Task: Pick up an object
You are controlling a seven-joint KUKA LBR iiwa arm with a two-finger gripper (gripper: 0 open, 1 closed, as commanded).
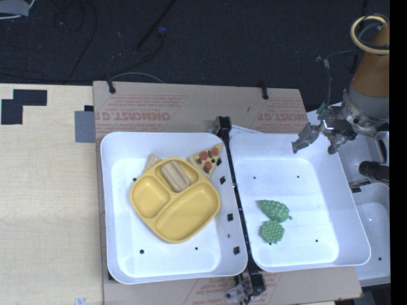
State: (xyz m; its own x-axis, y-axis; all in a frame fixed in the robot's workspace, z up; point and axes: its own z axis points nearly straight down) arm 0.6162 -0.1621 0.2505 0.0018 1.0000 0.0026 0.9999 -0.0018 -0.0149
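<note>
Currently end effector (320, 140) hovers spread wide, nothing between fingers, above right bin's (331, 253) far rim. Green grapes (273, 220) (two clusters) lie on right bin's floor, well apart from end effector.

Fixed above the bench, looking down at a slant on both white bins: left bin (121, 170), right bin (331, 221), side by side, arm (372, 81) entering from the right.
</note>
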